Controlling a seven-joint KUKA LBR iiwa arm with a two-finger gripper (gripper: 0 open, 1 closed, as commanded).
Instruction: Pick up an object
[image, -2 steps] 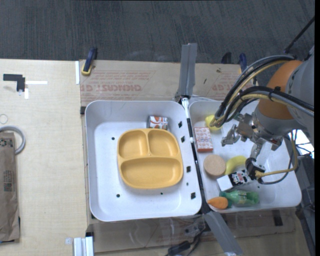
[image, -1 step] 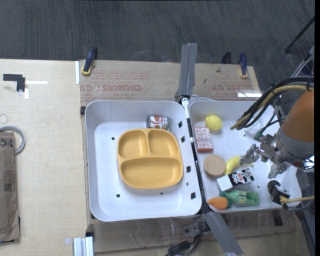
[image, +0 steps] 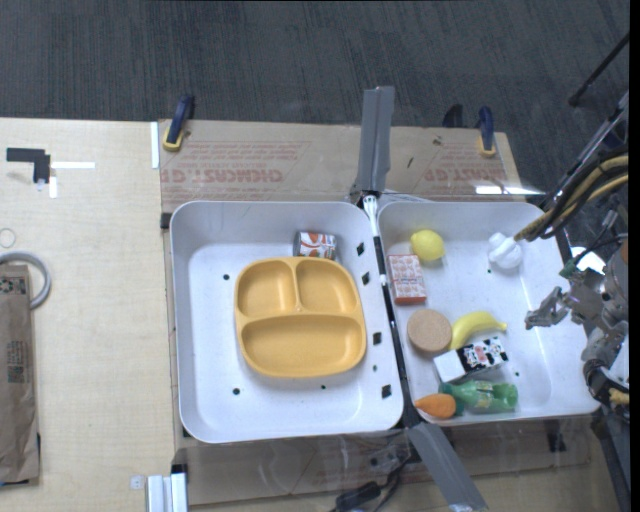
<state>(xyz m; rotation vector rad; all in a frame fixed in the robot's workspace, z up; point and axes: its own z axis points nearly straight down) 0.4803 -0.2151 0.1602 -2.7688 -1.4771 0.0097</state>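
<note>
The right bin (image: 540, 385) holds a yellow lemon (image: 427, 244), a pink-red carton (image: 406, 278), a round tan disc (image: 429, 330), a banana (image: 477, 326), a black-and-white box (image: 480, 357), an orange carrot-like piece (image: 436, 405), a green packet (image: 486, 397) and a white crumpled item (image: 505, 252). My gripper (image: 548, 309) hangs over the right side of this bin, right of the banana and apart from every object. Nothing shows in its grasp.
The left bin (image: 200, 390) carries a yellow divided plate (image: 299, 317) and a small orange-and-white carton (image: 315, 244) behind it. A grey divider (image: 376, 140) rises between the bins. Cables and arm parts (image: 600, 330) crowd the right edge. A brown bag (image: 15, 370) lies far left.
</note>
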